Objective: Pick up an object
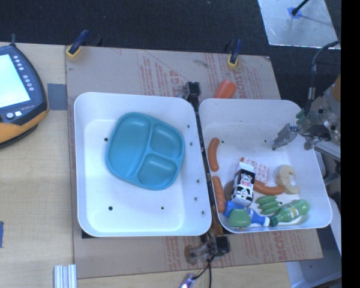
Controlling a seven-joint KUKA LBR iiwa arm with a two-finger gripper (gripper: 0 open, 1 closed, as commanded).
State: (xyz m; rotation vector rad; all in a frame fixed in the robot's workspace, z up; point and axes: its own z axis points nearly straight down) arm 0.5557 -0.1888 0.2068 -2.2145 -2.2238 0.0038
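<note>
the table (42,191) carries two white bins. the left bin (90,161) holds a blue divided plate (145,150). the right bin (252,116) holds sausages, a cow-print carton (245,186) and green toys. the jaws hang over its right rim, gripper (295,132) spread open, holding nothing.

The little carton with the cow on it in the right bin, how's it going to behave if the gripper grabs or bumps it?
The cow carton looks boxy with flat faces, so it probably won't roll. It looks propped on the crowded toy food around it, so a nudge would likely tip or slide it. It is probably light for its size, and its sides may give if squeezed hard.
</note>
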